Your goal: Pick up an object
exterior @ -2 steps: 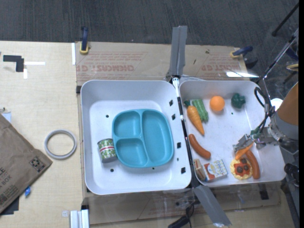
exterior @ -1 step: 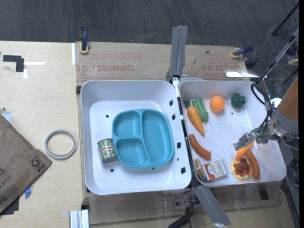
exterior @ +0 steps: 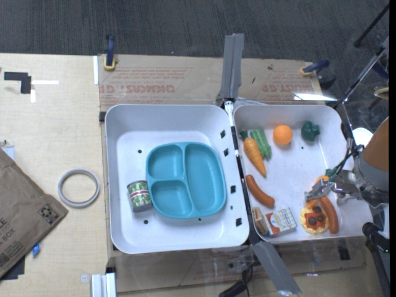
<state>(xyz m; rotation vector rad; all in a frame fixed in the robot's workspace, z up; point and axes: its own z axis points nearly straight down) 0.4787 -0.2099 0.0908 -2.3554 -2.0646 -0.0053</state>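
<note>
Nearest the camera, a small printed carton lies flat in the right bin, at its front wall beside the divider that separates the two bins. Whether the gripper is open or closed cannot be told; its metal tip sits low over the right bin, just above a toy pizza slice and touching or nearly touching the upper end of a red sausage lying against the slice. Nothing is seen held. Behind the tip, the wrist and grey arm run off to the right of the divider. Further from the fingers, a second sausage lies diagonally near the divider, with a carrot and a green vegetable side by side beyond it. An orange ball and a dark green broccoli piece rest toward the back wall. Left of the divider, the left bin holds a teal three-compartment plate with a small green-labelled can touching its left edge. Well left of both bins, a roll of tape lies on the bench.
</note>
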